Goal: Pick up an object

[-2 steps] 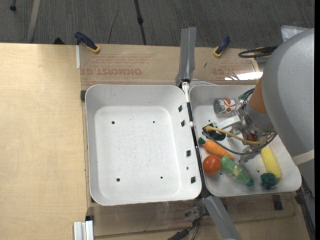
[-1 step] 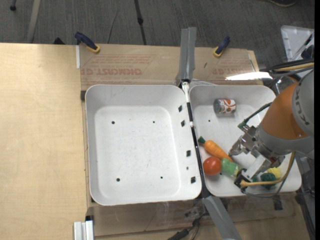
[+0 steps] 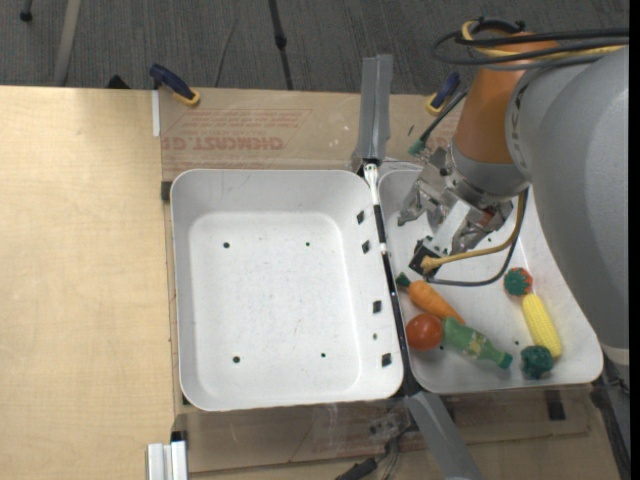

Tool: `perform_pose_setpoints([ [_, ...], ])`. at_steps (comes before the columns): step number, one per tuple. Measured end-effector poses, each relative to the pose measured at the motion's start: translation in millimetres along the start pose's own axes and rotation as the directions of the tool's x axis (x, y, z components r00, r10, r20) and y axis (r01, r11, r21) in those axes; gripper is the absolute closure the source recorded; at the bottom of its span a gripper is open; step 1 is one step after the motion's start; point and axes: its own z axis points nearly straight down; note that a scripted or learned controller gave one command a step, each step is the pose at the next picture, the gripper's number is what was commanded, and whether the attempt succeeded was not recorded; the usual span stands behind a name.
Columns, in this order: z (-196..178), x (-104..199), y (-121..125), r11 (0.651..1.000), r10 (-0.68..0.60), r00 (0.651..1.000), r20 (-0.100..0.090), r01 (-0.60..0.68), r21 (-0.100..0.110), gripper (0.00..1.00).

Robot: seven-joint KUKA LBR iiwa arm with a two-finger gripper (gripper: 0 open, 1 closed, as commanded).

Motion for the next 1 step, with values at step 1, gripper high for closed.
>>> perform_pose_setpoints([
  [1, 0.7, -101.4, -14.4, 0.982, -0.187, 0.982, 0.001, 0.187, 0.002, 0.0],
])
